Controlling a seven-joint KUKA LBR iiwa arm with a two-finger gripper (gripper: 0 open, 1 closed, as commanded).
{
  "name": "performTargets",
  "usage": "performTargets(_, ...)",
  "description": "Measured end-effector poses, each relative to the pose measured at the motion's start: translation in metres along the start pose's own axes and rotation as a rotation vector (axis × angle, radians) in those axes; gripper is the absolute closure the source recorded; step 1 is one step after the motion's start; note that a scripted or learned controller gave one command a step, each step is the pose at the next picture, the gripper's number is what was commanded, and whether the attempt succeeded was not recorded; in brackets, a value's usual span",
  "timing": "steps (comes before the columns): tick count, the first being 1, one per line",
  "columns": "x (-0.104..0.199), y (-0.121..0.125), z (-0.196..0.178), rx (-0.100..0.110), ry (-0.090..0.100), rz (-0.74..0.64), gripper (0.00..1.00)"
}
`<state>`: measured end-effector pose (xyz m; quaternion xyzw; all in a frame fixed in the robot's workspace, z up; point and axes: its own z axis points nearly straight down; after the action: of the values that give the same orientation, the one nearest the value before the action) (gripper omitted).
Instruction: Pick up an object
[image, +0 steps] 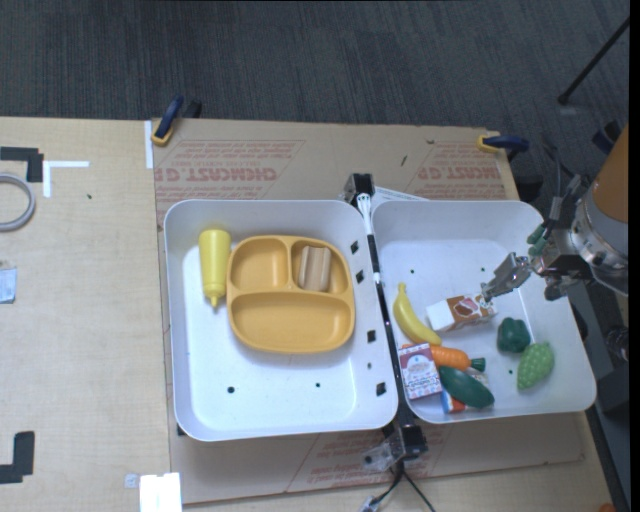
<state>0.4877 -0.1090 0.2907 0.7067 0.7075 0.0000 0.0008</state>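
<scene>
**Yellow tray idle, gripper nears the carton**

Yellow bottle (213, 264) and tray (290, 306) lie in the left bin (190, 400). In the right bin (440, 235), a banana (412, 318) sits at nine o'clock from the small carton (468, 311). The gripper (505, 277) hangs at the carton's two o'clock, just above it, apparently approaching, nothing held. How wide its tips stand I cannot tell. Next it likely needs to descend astride the carton.
</scene>
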Motion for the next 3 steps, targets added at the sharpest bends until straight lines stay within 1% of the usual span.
performTargets(1, -0.003, 0.028, 0.11, 0.001, 0.001, 0.106, 0.0)
performTargets(2, -0.019, 0.06, 0.182, -0.012, -0.002, 0.005, 0.0)
performTargets(3, -0.016, 0.063, 0.171, -0.016, 0.005, 0.004, 1.0)
